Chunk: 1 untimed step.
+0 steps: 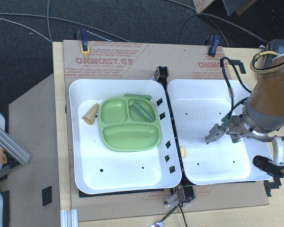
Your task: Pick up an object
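Reaching in from the right, the gripper (217, 135) hangs low over the right bin (199, 169), its grey fingers pointing toward the bins' shared wall; whether they are parted or pressed together cannot be told from this angle, and nothing is seen between them. Behind it the wrist rises to the orange band (270, 91), with black cables looping around the arm.

A small yellowish bit (182, 152) lies at the right bin's left edge, just beside the divider.

The left bin (118, 176) holds three things. A green divided plate (130, 124), with three compartments, sits near the middle, slightly toward the far side. In its upper right compartment lies a dark green pod-shaped object (143, 110), long axis running on a diagonal from upper left to lower right. Another strip of dark green (138, 97) shows along the plate's far rim; what it is cannot be made out. A tan cone (90, 114) lies just left of the plate, its long axis tilted, the narrow tip pointing up and right, the wide end down and left.

Two bins stand side by side on a cardboard sheet (109, 58), with two clamps, one yellow and blue (84, 40) and one blue (213, 45), at its far edge.
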Tool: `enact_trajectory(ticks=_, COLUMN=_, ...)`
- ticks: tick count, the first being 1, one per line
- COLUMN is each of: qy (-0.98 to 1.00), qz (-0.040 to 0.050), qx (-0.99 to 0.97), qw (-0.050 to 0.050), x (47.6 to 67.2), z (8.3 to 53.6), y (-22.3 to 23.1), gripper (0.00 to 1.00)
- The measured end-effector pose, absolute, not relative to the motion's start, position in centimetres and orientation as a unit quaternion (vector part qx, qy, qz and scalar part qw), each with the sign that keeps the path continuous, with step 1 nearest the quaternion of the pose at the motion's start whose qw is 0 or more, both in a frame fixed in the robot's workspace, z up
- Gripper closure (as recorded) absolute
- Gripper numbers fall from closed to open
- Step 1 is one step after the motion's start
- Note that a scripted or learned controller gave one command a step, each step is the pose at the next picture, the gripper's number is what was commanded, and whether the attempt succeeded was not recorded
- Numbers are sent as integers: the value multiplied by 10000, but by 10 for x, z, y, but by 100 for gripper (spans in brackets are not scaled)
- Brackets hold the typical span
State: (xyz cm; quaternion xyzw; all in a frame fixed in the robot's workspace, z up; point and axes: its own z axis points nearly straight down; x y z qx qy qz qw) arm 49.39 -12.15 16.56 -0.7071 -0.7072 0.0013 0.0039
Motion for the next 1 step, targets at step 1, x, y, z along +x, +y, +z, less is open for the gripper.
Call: enact_trajectory(ticks=1, qy=-7070, qz=12, qx=-7072, qw=37, x=490, z=122, y=-118, gripper=0)
